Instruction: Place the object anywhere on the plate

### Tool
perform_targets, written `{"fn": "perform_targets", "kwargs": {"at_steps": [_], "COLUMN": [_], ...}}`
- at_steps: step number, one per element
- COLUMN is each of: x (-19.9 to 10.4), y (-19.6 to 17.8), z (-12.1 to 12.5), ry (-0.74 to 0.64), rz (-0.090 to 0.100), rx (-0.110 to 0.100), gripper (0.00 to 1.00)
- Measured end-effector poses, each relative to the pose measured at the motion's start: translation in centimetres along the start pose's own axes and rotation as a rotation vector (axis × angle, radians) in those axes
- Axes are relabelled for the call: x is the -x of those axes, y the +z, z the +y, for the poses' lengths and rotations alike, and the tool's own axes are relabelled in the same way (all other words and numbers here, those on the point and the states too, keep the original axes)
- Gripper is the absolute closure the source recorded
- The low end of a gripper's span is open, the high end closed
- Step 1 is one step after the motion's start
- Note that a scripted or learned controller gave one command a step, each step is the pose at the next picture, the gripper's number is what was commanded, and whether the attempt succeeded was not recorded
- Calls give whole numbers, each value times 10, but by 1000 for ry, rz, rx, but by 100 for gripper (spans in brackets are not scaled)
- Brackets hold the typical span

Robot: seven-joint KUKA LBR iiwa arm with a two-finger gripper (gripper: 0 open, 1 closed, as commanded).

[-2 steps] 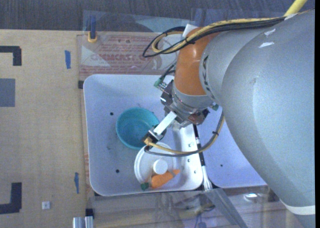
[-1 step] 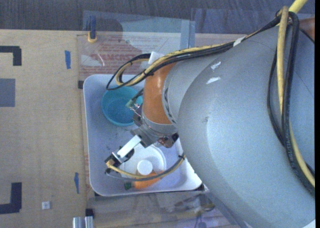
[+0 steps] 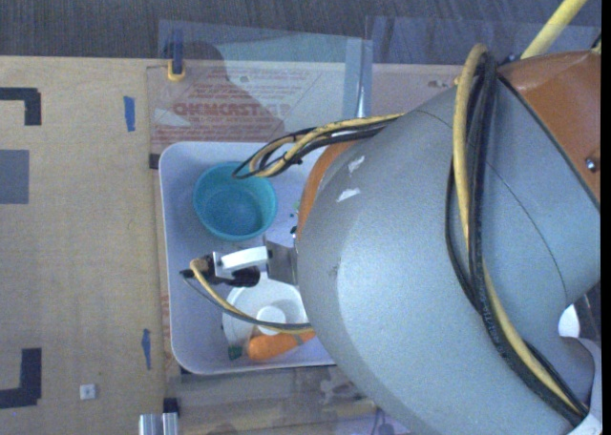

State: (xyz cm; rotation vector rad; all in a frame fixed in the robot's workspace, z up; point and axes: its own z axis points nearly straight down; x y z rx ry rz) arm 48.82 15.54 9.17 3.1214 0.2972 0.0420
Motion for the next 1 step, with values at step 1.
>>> {"fn": "perform_targets", "kwargs": {"at_steps": [1], "x": [-7], "y": [-142], "z": [-19], "ry": [-200], "rz": [-26], "rx": [-11], "gripper": [100]}}
